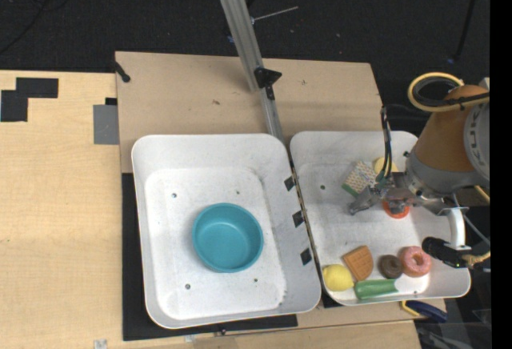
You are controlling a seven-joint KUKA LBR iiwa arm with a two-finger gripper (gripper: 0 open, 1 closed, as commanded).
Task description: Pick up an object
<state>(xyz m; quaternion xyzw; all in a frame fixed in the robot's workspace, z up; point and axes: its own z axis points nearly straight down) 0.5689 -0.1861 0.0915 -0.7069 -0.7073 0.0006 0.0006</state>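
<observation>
The likely target is the small orange-red piece (395, 210) directly under the jaws (390, 199); it looks light and stiff, best pinched across its short sides. Whether the jaws are spread or pressed together I cannot tell. Just beside them lies a checkered piece (360, 176); nearer the right bin's (320, 155) front edge sit cracker (360, 262), lemon (338, 278), donuts. Well apart, the left bin (160, 155) holds a teal bowl (228, 238)

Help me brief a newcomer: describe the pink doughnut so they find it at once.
Take the right-hand white bin and follow its near edge to the right corner. The pink doughnut lies there beside a brown doughnut, above a green stick. It alone is pink with a hole.
</observation>
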